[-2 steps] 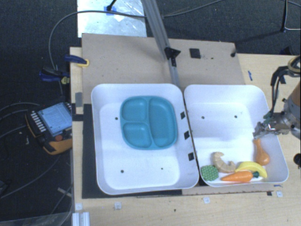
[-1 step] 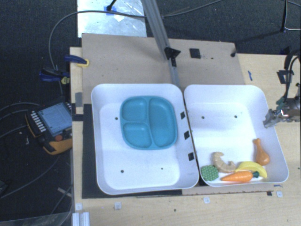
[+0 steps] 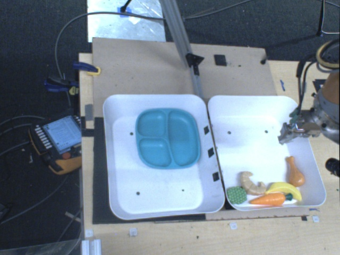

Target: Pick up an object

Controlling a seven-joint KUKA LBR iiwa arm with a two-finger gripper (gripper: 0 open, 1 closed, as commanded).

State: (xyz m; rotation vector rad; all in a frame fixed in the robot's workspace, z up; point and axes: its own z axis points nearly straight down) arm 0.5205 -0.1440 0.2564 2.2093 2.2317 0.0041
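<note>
My gripper [image 3: 287, 134] hangs over the right edge of the right bin [image 3: 249, 116], with the arm coming in from the right. Its fingertips point left and nothing shows between them. Below it in the same bin lie toy foods: an orange drumstick [image 3: 295, 172], a yellow banana [image 3: 287, 188], an orange carrot [image 3: 269, 199], a tan piece [image 3: 251, 182] and a green round piece [image 3: 237, 195]. They cluster along the bin's near right corner. The drumstick lies closest to the gripper, a short way below it.
The left bin [image 3: 122, 185] holds a blue divided plate [image 3: 167, 137]. A grey pole [image 3: 178, 28] slants across the bench's back. Clamps and a small device [image 3: 58, 137] lie off the bench on the left.
</note>
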